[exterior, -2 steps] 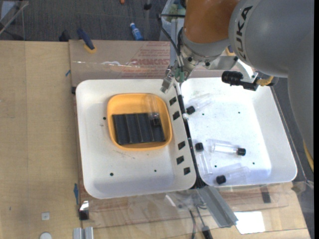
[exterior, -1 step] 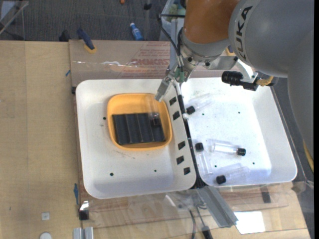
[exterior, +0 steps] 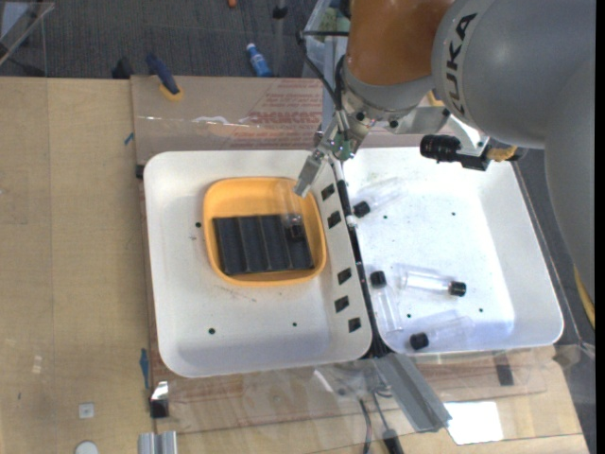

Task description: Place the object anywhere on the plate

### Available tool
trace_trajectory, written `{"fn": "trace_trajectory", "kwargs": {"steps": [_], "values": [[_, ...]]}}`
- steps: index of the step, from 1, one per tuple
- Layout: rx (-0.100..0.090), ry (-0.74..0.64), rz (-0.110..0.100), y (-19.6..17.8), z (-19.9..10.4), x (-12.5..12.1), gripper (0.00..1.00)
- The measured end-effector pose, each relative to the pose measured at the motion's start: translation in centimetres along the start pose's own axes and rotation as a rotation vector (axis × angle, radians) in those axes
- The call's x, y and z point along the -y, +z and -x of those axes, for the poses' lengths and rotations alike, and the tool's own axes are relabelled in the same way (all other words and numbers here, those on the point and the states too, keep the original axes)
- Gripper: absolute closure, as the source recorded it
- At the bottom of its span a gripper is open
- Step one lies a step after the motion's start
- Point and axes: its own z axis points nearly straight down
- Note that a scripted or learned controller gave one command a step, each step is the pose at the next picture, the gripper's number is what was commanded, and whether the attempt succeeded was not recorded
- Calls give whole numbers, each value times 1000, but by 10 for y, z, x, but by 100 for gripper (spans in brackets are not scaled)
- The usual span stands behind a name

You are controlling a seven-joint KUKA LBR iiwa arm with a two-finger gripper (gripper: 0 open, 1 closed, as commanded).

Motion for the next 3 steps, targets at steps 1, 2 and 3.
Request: {"fn": "trace_trajectory", "kwargs": {"steps": [1, 2, 3], "values": [[1, -29, 0, -5, 10, 13, 0], [-5, -17, -4, 12, 19, 30, 0], [-1, -17, 3, 0, 19, 28, 100]]}}
